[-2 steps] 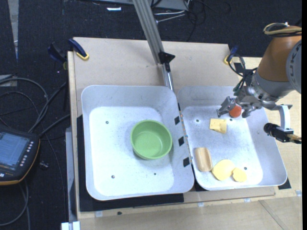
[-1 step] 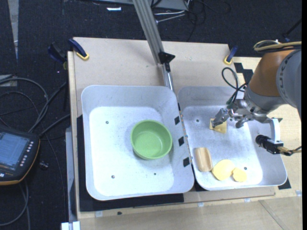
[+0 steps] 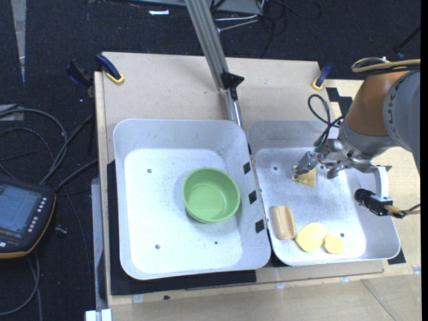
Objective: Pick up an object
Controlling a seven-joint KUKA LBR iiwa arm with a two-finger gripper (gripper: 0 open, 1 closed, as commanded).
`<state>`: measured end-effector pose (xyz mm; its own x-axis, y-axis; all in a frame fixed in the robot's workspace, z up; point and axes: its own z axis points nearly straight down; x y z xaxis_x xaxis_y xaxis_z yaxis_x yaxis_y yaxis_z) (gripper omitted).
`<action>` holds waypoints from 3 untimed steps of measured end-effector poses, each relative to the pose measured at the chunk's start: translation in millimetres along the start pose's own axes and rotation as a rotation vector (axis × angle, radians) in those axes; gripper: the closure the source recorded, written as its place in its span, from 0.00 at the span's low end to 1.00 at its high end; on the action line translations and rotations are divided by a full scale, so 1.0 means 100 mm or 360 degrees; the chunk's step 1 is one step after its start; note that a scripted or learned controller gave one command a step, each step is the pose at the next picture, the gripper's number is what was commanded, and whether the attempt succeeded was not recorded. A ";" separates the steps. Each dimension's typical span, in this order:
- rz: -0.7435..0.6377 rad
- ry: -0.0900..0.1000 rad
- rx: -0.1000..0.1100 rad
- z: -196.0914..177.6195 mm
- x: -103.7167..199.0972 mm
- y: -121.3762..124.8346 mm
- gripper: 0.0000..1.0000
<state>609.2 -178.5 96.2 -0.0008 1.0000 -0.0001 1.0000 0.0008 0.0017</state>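
Two round yellow pieces (image 3: 319,238) lay nearest the camera, touching each other at the front of the right bin (image 3: 374,246), and a tan roll-shaped thing (image 3: 283,221) lay just beside them on the left. They looked like toy food, spread out loose so that the arm could try for any one of them. Further back in the same bin sat a small pale yellow wedge (image 3: 306,178), and the gripper (image 3: 315,164) was low over it, reaching in from the right — so the wedge was most likely the thing it meant to pick up. The fingertips were dark and small and ran together with the wedge's edge, so it could not be told how far open they were, or whether they had hold of anything. The wedge seemed to rest on the bin floor, though its far side was hidden behind the gripper. The left bin (image 3: 134,179) held a green bowl (image 3: 211,194) near its middle, well apart from the arm. The grey arm with its orange band (image 3: 371,105) was cut off at the right edge — its base could not be seen.
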 end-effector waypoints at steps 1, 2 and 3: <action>0.0001 -0.0004 -0.0011 -0.14 -0.01 0.02 1.00; 0.0001 -0.0002 -0.0006 -0.76 0.00 -0.01 1.00; 0.0001 -0.0001 -0.0003 -1.16 0.00 0.00 1.00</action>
<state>609.2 -178.3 212.4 -0.0002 1.0000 -0.0008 1.0000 0.0002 0.0036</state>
